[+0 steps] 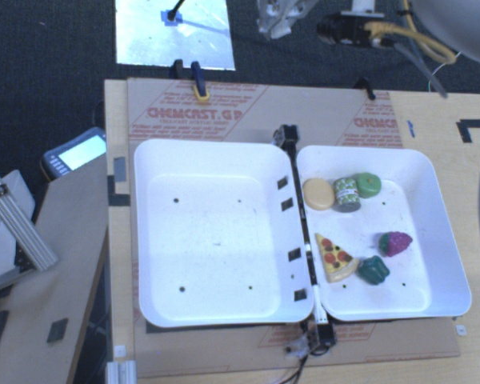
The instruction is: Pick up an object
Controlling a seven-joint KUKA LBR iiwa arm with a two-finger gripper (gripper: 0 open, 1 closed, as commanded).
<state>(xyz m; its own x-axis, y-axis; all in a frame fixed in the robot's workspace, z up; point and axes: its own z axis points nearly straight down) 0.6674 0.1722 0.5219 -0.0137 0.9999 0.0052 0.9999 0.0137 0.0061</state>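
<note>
Several toy foods lie in the right bin (pixel 432 214). A tan round bun (pixel 318 194), a green-labelled can (pixel 346 194) and a green round piece (pixel 369 184) cluster near its back. A pizza slice (pixel 334 257) lies beside the divider, with a dark green pepper (pixel 374 270) to its right and purple grapes (pixel 394 243) further right. My gripper (pixel 282 10) hangs at the top of the view, beyond the bench's far edge and well away from both bins, with nothing seen in it.
The left bin (pixel 208 230) sits beside the right one on a cardboard sheet (pixel 256 110). A yellow clamp (pixel 200 88) holds the sheet's far edge. A shiny metal plate (pixel 174 21) lies on the floor beyond. Cables (pixel 400 34) trail at the top right.
</note>
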